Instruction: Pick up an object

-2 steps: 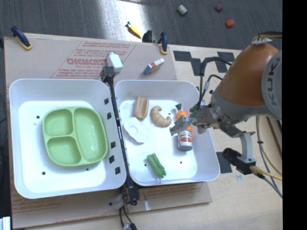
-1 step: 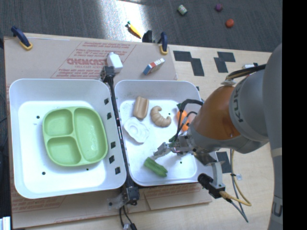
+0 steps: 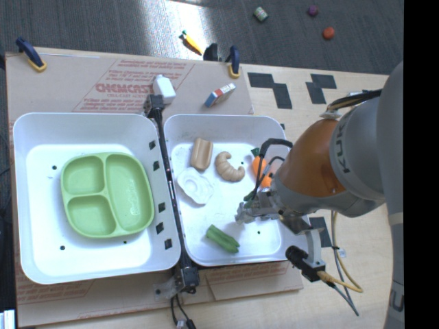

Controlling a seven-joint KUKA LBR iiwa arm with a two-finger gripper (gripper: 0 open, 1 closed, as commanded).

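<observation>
The gripper point(image 3: 245, 210) hangs low inside the right bin point(image 3: 226, 123), toward its 4 o'clock side, under the arm's orange band point(image 3: 309, 166). Whether it is released or clenched, I cannot tell; nothing shows in its grasp. In that bin, a tan bread piece point(image 3: 200, 153) lies at 11 o'clock, a croissant point(image 3: 230, 168) just beside it toward the centre, a white fried egg point(image 3: 193, 186) at 9 o'clock, and a green vegetable point(image 3: 222, 238) at 6 o'clock. An orange piece point(image 3: 257, 166) peeks out at 2 o'clock beside the arm. The left bin point(image 3: 41, 129) holds a green divided plate point(image 3: 106, 195).
</observation>
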